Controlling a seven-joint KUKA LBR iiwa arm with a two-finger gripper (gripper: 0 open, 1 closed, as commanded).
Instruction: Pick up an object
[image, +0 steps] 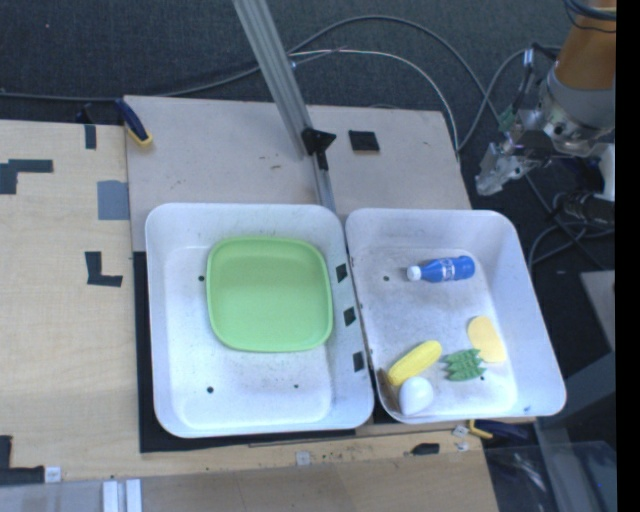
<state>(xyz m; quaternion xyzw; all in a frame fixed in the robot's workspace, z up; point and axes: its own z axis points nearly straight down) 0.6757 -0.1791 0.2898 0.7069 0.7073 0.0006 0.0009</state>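
Observation:
The right bin (524, 300) holds several small objects. A blue bottle (441, 269) with a white cap lies near its back. Toward the front lie a yellow oval piece (487, 338), a green leafy toy (464, 365), a yellow corn-like toy (414, 361) and a white ball (416, 395). A square green plate (269, 293) rests in the left bin (175, 300). My gripper (497, 168) hangs beyond the right bin's back right corner, outside the bin and well above its objects. It is small and partly blurred against the cables.
A slanted metal post (285, 80) comes down to the gap between the bins at the back. Cables (400, 50) loop over the dark floor behind the bench. A blue and yellow clamp (135, 122) sits at the board's back left corner.

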